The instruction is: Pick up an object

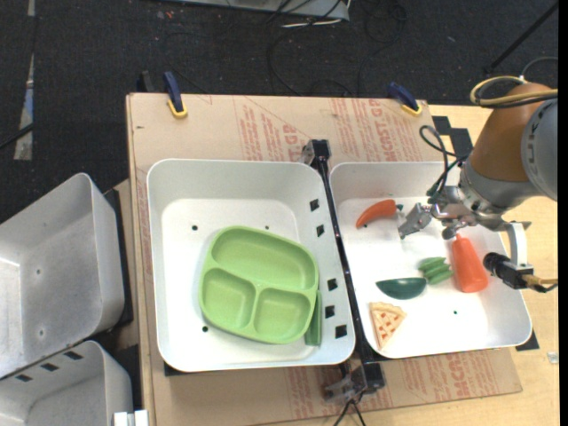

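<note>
Right of the frame's middle, in the right bin, the chili lies just left of the gripper — fingers spread, holding nothing. Go straight down over one thing — carrot and pizza sit close by.

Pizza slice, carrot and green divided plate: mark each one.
pizza slice (386,322): camera view, middle of its topping.
carrot (467,264): camera view, mid-body.
green divided plate (257,248): camera view, floor of its large compartment.
</note>
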Controlling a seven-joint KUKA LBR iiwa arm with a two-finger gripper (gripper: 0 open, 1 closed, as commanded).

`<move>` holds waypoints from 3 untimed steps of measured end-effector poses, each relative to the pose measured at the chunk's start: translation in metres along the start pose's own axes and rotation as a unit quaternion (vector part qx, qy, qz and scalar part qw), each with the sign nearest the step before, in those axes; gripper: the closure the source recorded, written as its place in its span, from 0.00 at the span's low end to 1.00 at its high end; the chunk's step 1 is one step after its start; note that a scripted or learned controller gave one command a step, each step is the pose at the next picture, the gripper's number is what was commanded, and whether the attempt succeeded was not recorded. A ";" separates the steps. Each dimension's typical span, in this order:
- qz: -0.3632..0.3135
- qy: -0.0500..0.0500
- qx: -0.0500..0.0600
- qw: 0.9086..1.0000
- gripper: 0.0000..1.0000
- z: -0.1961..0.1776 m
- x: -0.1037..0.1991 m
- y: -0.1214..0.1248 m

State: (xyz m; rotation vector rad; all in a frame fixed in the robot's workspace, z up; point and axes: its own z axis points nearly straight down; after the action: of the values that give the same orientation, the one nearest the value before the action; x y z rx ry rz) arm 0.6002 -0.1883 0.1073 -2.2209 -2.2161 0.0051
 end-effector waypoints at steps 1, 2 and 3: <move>-0.001 -0.001 -0.004 1.000 1.00 -0.014 0.000 0.002; -0.001 -0.001 -0.006 1.000 1.00 -0.058 0.002 -0.001; -0.003 -0.001 -0.006 1.000 1.00 -0.105 0.010 -0.001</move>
State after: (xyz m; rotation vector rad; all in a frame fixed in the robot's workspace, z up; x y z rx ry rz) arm 0.5997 -0.1783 0.2122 -2.2216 -2.2288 -0.0048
